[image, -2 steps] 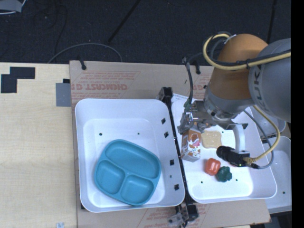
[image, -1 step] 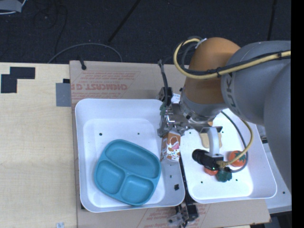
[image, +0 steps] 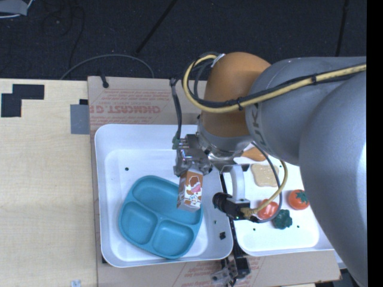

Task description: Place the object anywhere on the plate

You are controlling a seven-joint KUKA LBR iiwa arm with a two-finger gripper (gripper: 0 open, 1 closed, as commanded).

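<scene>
A blue divided plate (image: pixel 157 219) lies in the left white bin (image: pixel 114 160). My gripper (image: pixel 190 171) hangs over the plate's right rim, shut on a small brown and white carton (image: pixel 191 191). The carton dangles upright from the fingers, its lower end just above the plate's upper right compartment. The grey arm with its orange band (image: pixel 230 88) covers the gap between the bins.
The right bin (image: pixel 281 241) holds a tomato (image: pixel 298 200), a red item (image: pixel 267 209), a green broccoli-like piece (image: pixel 282 220), a pale bread slice (image: pixel 263 174) and an orange piece (image: pixel 256 155). Cardboard (image: pixel 128 103) lies under the bins. Cables loop near the wrist.
</scene>
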